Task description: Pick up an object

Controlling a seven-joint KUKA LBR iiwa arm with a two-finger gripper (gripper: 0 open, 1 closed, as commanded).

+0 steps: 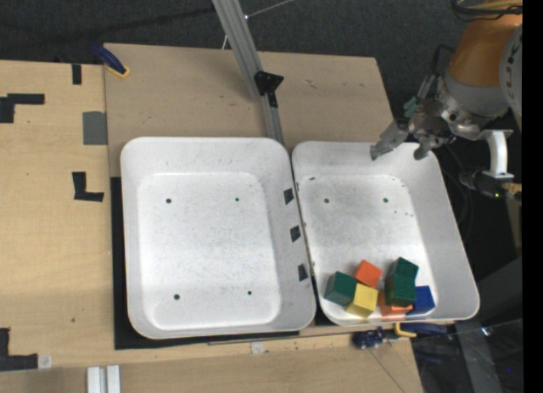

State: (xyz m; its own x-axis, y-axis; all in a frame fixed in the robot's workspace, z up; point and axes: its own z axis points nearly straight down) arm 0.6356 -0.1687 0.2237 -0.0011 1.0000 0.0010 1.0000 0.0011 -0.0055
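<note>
Several small blocks lie bunched at the near end of the right bin (441, 213): a green block (341, 287), an orange one (368, 273), a yellow one (365, 299), a dark green one (403, 279) and a blue one (423, 299). My gripper (397, 147) hangs over the far right corner of that bin, well away from the blocks. Its two fingers are spread apart with nothing between them.
The left bin (136, 213) sits beside the right one. A slanted metal pole (242, 35) crosses the bench behind the bins. Black tape marks and a blue-yellow clamp (111, 60) lie on the wooden bench to the left.
</note>
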